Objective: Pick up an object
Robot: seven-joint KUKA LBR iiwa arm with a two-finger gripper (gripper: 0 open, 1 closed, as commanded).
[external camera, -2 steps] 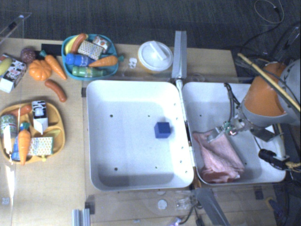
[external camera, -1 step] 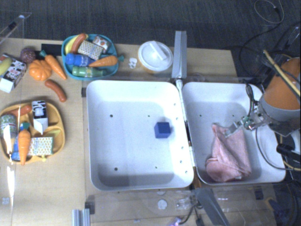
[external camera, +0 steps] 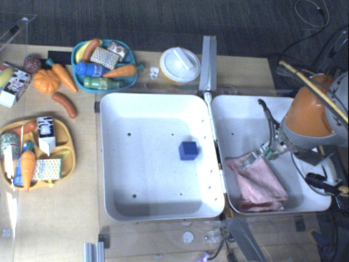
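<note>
A: Two bins are sitting side by side. What is lying in each?

B: The left bin is holding a blue cube, resting near its right wall. The right bin is holding a crumpled pink cloth, lying at its near left corner.

A: Where is the arm working?

B: The gripper is hanging low over the cloth's upper edge, just touching or just above it. Whether the claw is parted or closed cannot be told here, and no object is showing raised from the bin floor.

A: So how far along is the pick?

B: Judging from this, the reach is done; the grasp and lift are remaining.

A: Anything standing in the way?

B: The near wall is crowding the cloth. Toy food on a blue plate and a yellow tray is lying well apart, outside the bins.
</note>
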